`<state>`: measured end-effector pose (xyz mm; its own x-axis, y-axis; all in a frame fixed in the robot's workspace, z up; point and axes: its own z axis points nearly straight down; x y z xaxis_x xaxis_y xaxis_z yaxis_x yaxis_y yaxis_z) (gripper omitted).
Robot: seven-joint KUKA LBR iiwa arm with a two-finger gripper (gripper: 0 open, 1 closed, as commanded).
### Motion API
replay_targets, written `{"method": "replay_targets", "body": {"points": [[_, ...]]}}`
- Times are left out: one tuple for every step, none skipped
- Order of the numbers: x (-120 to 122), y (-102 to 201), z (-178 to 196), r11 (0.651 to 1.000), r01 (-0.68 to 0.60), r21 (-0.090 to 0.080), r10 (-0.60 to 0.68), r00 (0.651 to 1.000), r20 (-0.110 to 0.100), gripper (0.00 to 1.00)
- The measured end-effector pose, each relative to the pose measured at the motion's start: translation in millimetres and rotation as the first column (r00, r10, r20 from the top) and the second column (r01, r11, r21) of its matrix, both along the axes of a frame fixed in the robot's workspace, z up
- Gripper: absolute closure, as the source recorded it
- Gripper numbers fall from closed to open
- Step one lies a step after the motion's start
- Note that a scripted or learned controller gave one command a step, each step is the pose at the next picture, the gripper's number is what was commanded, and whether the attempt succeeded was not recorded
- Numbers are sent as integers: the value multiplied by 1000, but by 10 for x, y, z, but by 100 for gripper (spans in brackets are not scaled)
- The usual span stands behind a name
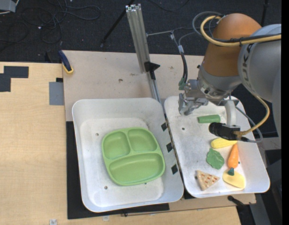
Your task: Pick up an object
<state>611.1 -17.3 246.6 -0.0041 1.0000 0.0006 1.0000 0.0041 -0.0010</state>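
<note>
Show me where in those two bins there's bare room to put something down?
The right bin has bare floor in its left half, between the gripper and the pizza slice. Its right side is crowded: green block, banana, carrot, cheese. The left bin has only a margin around the green tray.

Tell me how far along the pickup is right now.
Nothing looks picked up yet. The gripper hovers over the upper left of the right bin; nothing shows between its fingers. The toy foods, like the carrot and pizza slice, lie in that bin. Grasping and lifting remain.
</note>
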Motion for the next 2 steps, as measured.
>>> {"method": "replay_targets", "body": {"points": [[81,544,-150,1000,-1,1,1,1000,-2,100],[79,987,-113,1000,0,0,0,1000,0,100]]}}
